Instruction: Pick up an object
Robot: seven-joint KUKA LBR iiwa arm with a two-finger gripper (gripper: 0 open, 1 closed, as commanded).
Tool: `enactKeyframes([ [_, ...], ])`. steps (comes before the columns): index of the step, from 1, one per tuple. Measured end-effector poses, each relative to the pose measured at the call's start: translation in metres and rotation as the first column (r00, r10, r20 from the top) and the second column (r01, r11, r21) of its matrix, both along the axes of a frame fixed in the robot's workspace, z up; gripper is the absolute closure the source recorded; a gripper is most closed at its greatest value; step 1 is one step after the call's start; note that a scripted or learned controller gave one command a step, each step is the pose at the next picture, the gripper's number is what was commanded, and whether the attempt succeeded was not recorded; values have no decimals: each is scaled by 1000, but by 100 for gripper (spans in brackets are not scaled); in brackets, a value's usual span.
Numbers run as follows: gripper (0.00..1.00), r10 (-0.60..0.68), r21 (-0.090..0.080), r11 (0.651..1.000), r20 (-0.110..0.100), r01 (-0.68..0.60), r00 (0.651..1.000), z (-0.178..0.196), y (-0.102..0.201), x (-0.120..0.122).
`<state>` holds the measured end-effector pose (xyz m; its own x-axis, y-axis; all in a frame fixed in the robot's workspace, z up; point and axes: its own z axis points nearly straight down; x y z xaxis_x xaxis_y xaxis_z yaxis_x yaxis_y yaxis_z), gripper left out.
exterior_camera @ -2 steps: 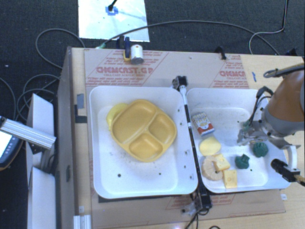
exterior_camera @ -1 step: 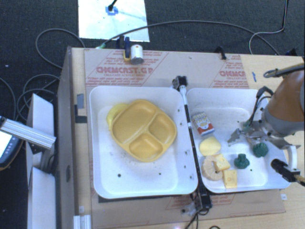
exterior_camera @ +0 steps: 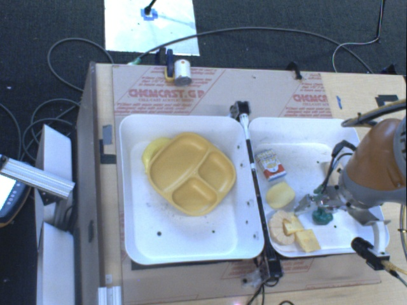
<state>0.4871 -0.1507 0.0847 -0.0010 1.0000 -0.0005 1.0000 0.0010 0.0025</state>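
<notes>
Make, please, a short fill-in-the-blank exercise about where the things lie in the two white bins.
1. The yellow divided plate lies in the ____ bin.
2. The small red and white carton lies in the ____ bin.
3. The divided plate has ____ compartments.
4. The small green thing beside the gripper lies to the ____ of the round yellow piece in the picture.

Missing words: left; right; three; right
</notes>
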Motion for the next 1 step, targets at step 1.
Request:
enactKeyframes([
  [1, 100, 1, 1, 1000, 3, -1, 1000, 11, 0, 1],
])
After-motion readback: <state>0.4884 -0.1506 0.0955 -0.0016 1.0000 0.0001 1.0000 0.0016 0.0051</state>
